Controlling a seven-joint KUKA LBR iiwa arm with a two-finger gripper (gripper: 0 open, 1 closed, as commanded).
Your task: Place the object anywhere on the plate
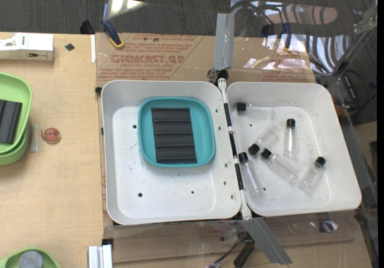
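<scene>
A teal plate [206, 135] with a dark ribbed insert lies in the left white bin [126, 195], toward its upper middle. Several clear vials with black caps lie scattered in the right white bin [336, 198]: one [290, 134] stands nearly vertical in the image, one [252, 108] lies near the top left, others [282, 166] cluster near the middle and lower right.
A green tray [18, 96] holding a dark item sits at the far left edge. A small round red piece [51, 135] lies on the wooden bench. Cardboard [156, 57] lies behind the bins. A metal divider [231, 141] joins the two bins.
</scene>
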